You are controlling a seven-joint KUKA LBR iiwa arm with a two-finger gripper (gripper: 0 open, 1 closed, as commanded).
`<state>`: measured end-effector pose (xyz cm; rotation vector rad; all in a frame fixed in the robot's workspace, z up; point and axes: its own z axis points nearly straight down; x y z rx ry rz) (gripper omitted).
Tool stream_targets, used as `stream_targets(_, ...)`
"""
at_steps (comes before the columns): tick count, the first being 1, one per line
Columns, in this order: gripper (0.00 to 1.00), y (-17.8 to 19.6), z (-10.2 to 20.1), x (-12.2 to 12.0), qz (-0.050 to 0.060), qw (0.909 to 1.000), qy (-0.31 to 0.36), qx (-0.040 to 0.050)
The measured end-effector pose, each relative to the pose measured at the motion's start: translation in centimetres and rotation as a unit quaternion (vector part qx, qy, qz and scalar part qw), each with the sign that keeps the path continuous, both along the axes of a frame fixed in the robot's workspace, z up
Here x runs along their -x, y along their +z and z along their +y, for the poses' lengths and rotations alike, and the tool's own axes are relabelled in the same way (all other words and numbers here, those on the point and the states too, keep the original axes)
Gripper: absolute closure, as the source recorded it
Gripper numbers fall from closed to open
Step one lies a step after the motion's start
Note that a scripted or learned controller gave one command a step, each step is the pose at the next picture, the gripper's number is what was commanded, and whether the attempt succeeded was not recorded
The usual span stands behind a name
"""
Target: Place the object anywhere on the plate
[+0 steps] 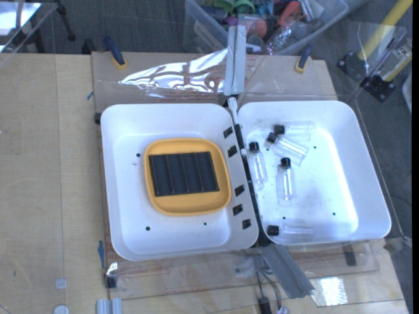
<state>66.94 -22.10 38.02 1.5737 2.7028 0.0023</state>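
A yellow plate (188, 204) with a dark ribbed insert (183, 173) lies in the middle of the left white bin (124, 241). In the right white bin (353, 175) lie several clear plastic vials with black caps: one (257, 163) close to the divider, one (285, 179) near the middle, two (289, 146) toward the back, and one (291, 229) at the front edge.
A clear tub (262, 8) of coloured toys stands behind the bins. A metal divider strip (236, 57) and crinkled foil (177, 80) sit at the back. Black clips (237, 191) line the seam between the bins. Wooden bench surface (39, 175) extends to the left.
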Motion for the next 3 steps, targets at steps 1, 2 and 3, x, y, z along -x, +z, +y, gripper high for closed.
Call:
stream_targets(1, 1.00, 5.7, -0.1, 0.1, 0.002, 0.9885, 0.151, 0.0002)
stream_targets(2, 1.00, 5.7, -0.1, 2.4, 0.005, 0.9355, 0.353, 0.0003)
stream_targets(3, 1.00, 5.7, -0.2, 5.9, 0.004, 0.8681, 0.496, 0.0020)
